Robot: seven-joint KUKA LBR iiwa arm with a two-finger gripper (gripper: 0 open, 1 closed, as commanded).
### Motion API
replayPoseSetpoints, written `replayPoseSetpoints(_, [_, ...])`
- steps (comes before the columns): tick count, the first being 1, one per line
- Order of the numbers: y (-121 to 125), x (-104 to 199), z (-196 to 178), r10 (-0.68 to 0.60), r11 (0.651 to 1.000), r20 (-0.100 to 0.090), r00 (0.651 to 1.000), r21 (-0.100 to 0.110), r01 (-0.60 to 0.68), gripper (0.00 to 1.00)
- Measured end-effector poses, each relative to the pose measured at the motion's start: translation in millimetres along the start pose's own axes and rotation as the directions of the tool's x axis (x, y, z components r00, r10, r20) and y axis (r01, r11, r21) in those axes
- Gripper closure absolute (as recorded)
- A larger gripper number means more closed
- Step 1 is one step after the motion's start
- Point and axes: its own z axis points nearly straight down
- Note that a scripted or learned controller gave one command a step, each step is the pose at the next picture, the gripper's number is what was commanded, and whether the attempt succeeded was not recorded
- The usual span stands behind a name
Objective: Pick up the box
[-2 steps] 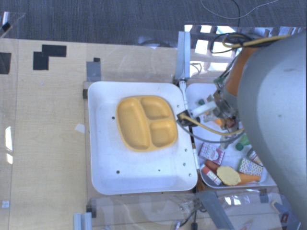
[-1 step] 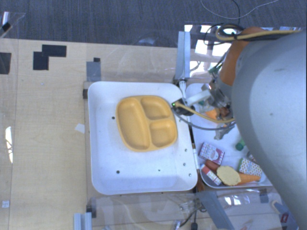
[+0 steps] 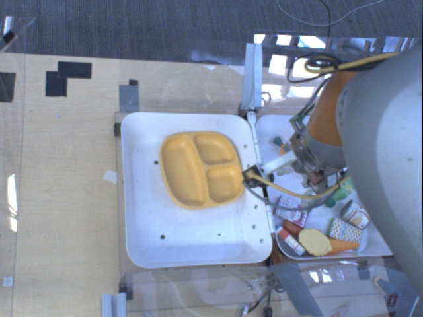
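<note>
Left bin (image 3: pixel 142 243) at frame centre carries just a yellow divided tray (image 3: pixel 200 168), so it's likely the drop side. Right bin (image 3: pixel 269 129) holds the clutter: a patterned box (image 3: pixel 344 230) lies at its lower right beside a yellow bun-like item (image 3: pixel 316 242); a second small box (image 3: pixel 288 211) sits nearer the divider. Arm (image 3: pixel 370 131) leans over that bin; tool (image 3: pixel 310 170) is buried under wrist and cables, so can't tell if it's open or has anything.

Divided tray (image 3: pixel 200 169) in left bin (image 3: pixel 142 243); clutter in right bin (image 3: pixel 370 248).

Bright, even light; glare behind the right bin (image 3: pixel 370 246); slightly soft focus.
</note>
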Motion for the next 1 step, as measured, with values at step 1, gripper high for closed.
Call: replayPoseSetpoints(1, [18.0, -50.3, -0.2, -0.012, 1.0, -0.001, 1.0, 0.0, 0.012, 0.0])
